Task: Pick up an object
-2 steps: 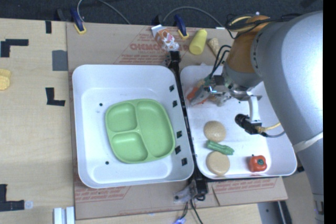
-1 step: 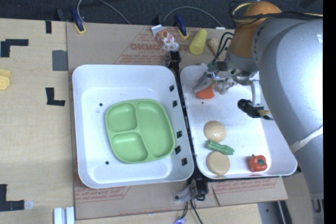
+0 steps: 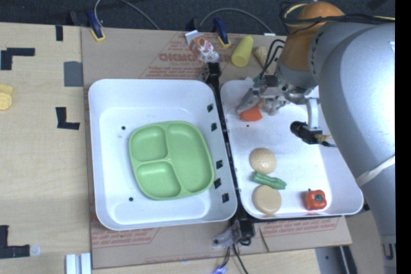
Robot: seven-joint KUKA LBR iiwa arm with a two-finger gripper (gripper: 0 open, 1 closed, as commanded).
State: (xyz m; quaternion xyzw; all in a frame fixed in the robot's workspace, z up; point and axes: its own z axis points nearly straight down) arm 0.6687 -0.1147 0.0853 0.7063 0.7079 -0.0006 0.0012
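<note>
- The two-finger metal gripper [image 3: 255, 101] is low in the right-hand shallow white bin [image 3: 334, 167], at about eleven o'clock within it, directly over a small orange-red rounded piece of toy food [image 3: 251, 114].
- Its fingers look spread and slanted down toward that piece, but whether they have closed on it I cannot tell; nothing is clearly between them.
- That piece sits near the bin's left wall, so an approach from the right likely suits it.
- Other candidates lie toward six o'clock in the same bin: a beige round bun-like object [image 3: 262, 160], a green pod-shaped piece [image 3: 270, 181] touching a second pale round object [image 3: 266, 199], and a red pepper-like toy [image 3: 315, 200] at five o'clock.
- The left-hand white bin [image 3: 109, 112] holds a light green three-compartment plastic plate [image 3: 170, 159], probably there as a receiving spot.
</note>
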